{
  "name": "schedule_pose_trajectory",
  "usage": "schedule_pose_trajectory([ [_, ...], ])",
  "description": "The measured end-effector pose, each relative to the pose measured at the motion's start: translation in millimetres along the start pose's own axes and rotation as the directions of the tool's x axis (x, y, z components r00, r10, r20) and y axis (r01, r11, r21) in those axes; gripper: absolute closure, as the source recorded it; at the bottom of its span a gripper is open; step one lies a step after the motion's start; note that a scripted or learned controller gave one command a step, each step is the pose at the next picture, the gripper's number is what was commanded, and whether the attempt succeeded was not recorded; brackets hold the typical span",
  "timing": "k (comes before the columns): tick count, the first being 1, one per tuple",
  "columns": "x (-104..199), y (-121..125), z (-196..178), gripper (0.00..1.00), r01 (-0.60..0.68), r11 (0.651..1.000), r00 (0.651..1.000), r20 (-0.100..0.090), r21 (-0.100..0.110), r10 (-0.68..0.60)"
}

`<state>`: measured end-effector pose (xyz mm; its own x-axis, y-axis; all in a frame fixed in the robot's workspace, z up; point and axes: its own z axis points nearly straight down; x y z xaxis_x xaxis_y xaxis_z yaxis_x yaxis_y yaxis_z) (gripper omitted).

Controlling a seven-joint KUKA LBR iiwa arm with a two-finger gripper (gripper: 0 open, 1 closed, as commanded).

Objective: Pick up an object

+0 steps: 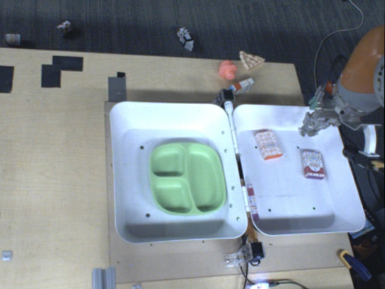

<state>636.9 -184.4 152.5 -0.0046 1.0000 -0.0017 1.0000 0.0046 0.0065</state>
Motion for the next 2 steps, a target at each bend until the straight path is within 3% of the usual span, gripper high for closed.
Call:
schedule_pose_trajectory([
  [1,0.4,-0.2,0.4,0.00,0.000,1.000,1.000,-0.001,0.001,0.000],
  [2,32.8,10.0,62.3,0.00,0.001,1.000,1.000,0.000,-0.003,-0.001],
])
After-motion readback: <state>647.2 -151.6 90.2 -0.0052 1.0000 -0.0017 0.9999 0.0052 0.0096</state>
